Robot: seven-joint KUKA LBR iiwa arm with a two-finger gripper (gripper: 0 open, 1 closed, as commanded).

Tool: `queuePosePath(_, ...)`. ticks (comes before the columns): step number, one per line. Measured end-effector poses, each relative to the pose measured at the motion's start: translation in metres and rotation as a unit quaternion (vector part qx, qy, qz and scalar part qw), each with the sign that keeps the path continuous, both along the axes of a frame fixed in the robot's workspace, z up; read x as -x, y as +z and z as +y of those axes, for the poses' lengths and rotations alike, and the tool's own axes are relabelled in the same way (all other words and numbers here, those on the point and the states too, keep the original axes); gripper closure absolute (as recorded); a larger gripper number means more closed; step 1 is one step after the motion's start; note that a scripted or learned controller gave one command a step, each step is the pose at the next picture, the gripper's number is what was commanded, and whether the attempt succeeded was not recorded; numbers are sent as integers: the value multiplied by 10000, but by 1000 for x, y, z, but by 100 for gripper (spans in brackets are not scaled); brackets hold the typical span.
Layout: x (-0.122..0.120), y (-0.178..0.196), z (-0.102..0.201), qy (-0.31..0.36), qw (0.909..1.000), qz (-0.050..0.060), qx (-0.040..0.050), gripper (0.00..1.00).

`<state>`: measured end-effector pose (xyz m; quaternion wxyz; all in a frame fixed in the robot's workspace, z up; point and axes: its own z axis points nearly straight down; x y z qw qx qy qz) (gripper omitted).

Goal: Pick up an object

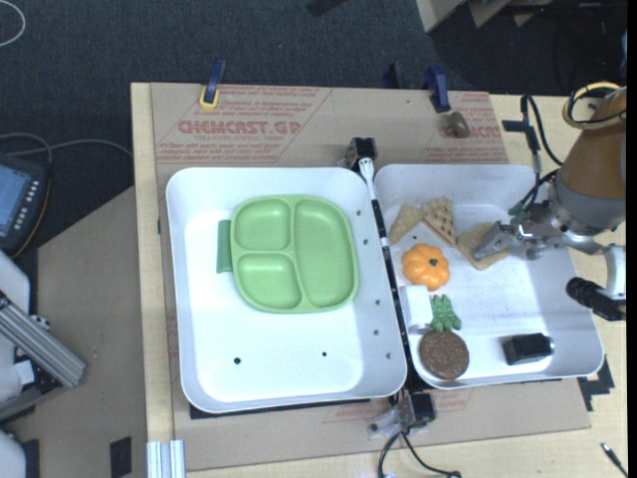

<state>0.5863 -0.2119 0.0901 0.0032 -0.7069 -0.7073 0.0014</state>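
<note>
The right bin (557,297) holds several small items. Two tan cracker-like wedges (426,219) lie at its upper left. An orange toy pumpkin (426,266) sits just below them. A green leafy piece on a white block (441,314) and a brown round disc (444,353) lie near the front left. A black block (526,348) rests at the front right. My gripper (490,241) reaches in from the right, low over a tan piece (485,258) in the middle of the bin. The gripper partly covers that piece.
The left bin (199,297) carries a green divided plate (296,252) with a green strip (224,246) at its left side. A raised divider (383,257) separates the two bins. Clamps (210,87) and cables sit along the bench's back edge.
</note>
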Motion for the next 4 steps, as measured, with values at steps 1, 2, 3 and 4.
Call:
queuePosePath(1,-2,-2,0,2,10000,-32,6,0)
queuePosePath(2,-4,10,0,3,10000,-75,18,100)
queuePosePath(3,-6,75,-1,1,10000,-70,29,100)
queuePosePath(4,-8,129,-2,4,10000,-72,31,100)
